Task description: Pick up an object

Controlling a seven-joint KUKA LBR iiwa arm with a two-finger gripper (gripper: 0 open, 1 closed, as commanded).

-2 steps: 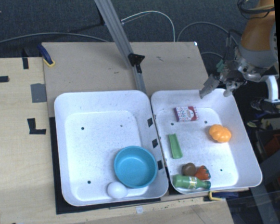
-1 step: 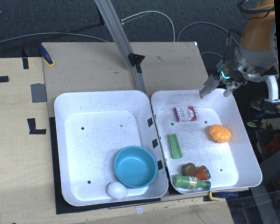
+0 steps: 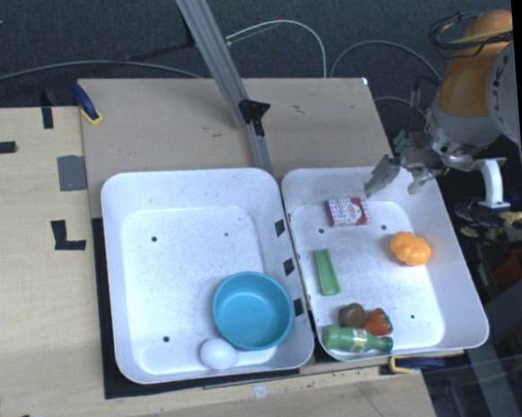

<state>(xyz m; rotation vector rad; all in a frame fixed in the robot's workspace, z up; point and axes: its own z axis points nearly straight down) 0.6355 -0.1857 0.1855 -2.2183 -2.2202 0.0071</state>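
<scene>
A pale wooden bench [image 3: 191,119] carries two white bins. In the right bin [image 3: 457,296], the red packet [image 3: 346,212] lies flat near the far wall, long axis across the bin. The gripper [image 3: 399,173] hangs just beyond the packet's right end, fingers spread and holding nothing.

You are looking down on a pale wooden worktop [image 3: 191,119] with black tape marks [image 3: 65,235] and a grey patch [image 3: 72,172] toward its left. Beyond its far edge lies dark carpeted floor [image 3: 67,29], crossed by thin white cables [image 3: 292,30]. A grey metal pole [image 3: 217,54] slants up from the worktop's middle. Light is even and soft.
</scene>
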